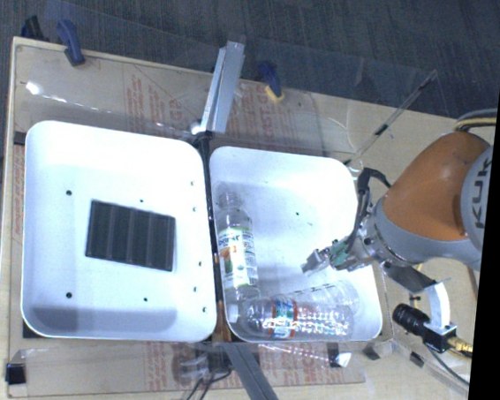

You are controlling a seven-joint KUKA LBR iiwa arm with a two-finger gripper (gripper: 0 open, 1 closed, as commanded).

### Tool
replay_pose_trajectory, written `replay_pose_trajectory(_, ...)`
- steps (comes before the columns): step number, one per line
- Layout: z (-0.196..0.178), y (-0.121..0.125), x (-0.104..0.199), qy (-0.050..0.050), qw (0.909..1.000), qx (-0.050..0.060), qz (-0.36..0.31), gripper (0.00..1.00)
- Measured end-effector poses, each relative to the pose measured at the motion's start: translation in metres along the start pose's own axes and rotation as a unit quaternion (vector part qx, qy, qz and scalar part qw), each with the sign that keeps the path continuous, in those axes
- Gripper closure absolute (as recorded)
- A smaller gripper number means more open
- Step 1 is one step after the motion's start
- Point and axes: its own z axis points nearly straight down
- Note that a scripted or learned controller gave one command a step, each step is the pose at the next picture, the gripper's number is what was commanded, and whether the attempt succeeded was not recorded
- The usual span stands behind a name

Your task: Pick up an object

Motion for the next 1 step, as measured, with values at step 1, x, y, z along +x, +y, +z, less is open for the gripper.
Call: replay_pose_trajectory(1, 0.0, 0.0001, 0.0001, 0.0, 1.0, 0.0, 0.0, 0.0)
